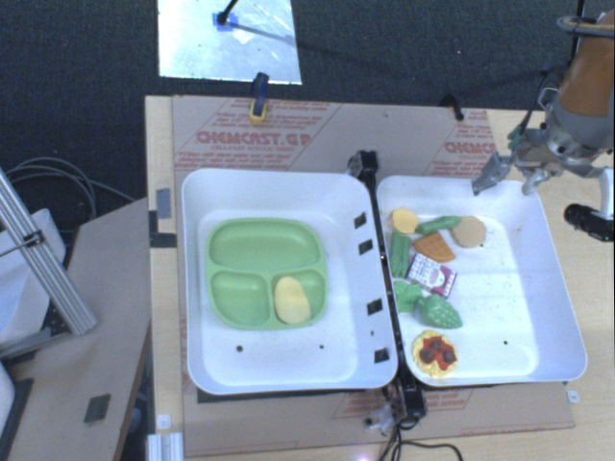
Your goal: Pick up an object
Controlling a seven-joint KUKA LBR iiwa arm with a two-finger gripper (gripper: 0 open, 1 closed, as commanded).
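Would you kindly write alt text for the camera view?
The gripper, fingers open, hovers above the right bin, whose toy foods cluster along its left side. The left bin holds a green tray with a yellow piece.

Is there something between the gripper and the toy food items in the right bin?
Nothing visible. The gripper, fingers open, hangs above the right bin's far edge; the toy food lies lower left along the divider, with bare bin floor between.

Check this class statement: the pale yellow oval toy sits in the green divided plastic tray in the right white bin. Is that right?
Not quite. The camera view shows the pale yellow oval toy in the green divided plastic tray, but that tray lies in the left white bin, not the right.
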